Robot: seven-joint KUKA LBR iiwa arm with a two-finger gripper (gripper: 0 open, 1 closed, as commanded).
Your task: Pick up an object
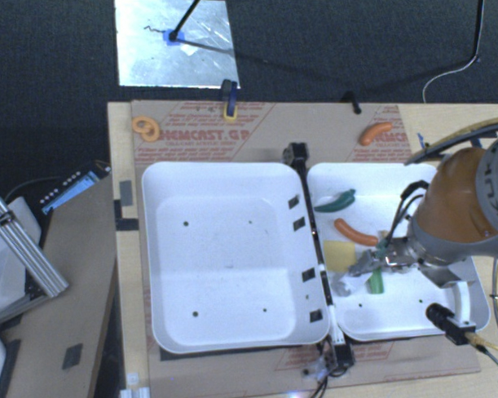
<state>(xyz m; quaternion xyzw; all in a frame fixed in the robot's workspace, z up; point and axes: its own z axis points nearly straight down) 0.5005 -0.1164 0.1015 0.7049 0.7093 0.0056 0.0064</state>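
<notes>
Metallic two-finger claw (pixel 367 266), its opening impossible to judge, hovers beside a pale yellow wedge (pixel 339 254), a small green block (pixel 375 282) just below.

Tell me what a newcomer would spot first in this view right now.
The grey arm with its orange band reaches in from the right over the right bin, its pincer low among a yellow block, an orange sausage and a green piece. A dark green pepper lies farther back in that bin. The big left bin sits beside it.
</notes>
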